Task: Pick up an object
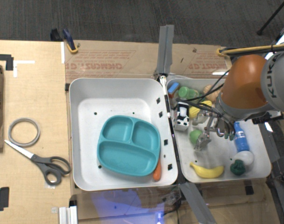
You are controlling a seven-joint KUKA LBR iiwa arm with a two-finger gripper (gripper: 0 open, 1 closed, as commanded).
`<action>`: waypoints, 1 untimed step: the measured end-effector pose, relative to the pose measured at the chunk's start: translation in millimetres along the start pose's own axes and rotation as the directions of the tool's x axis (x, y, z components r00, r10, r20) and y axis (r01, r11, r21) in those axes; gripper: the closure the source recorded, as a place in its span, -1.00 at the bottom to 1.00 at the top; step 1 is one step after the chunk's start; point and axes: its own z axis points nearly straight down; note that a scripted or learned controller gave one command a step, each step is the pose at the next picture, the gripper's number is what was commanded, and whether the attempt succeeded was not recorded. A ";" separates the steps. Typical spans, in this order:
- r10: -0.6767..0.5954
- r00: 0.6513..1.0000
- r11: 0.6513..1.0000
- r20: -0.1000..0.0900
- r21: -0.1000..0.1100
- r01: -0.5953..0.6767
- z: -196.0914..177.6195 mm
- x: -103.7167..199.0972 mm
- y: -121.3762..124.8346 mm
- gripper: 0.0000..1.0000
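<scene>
I read the gripper [202, 141] low in the right bin [259, 171], beside a green object [195, 135]; banana [207, 171] lies crosswise just below. Can't tell its opening or hold.

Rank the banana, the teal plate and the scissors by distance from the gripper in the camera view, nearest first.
From the gripper:
1. Banana, just below it in the right bin.
2. Teal plate, to its left in the left bin.
3. Scissors, far left on the bench, outside both bins.
</scene>
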 end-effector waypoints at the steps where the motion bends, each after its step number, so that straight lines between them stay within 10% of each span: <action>1: 0.126 0.992 0.992 -0.002 -0.001 -0.126 0.8 16.6 5.4 -1.00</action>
